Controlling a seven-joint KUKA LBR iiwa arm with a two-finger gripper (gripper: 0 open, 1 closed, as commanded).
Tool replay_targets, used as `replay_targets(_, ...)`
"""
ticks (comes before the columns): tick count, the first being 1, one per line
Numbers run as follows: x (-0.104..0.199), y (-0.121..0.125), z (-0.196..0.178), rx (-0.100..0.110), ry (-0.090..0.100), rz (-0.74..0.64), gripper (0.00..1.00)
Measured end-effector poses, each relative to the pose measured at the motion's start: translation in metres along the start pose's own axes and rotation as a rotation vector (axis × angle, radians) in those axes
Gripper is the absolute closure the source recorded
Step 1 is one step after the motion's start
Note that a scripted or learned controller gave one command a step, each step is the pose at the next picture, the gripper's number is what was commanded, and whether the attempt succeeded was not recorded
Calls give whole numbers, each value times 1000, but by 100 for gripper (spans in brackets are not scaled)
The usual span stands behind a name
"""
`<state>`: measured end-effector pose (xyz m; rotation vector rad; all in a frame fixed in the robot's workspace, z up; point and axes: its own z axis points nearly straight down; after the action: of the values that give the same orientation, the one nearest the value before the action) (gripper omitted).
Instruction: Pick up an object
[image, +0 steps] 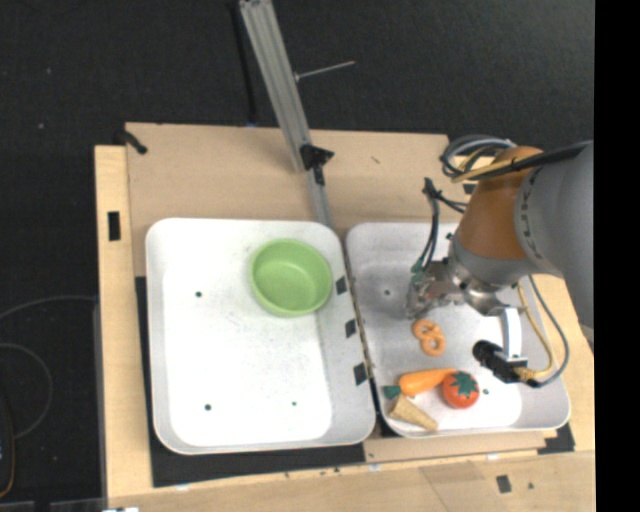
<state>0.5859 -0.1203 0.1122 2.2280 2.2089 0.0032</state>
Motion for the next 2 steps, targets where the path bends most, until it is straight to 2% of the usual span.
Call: replay_targets(2, 5, -12, -116, -4, 0, -12, 100)
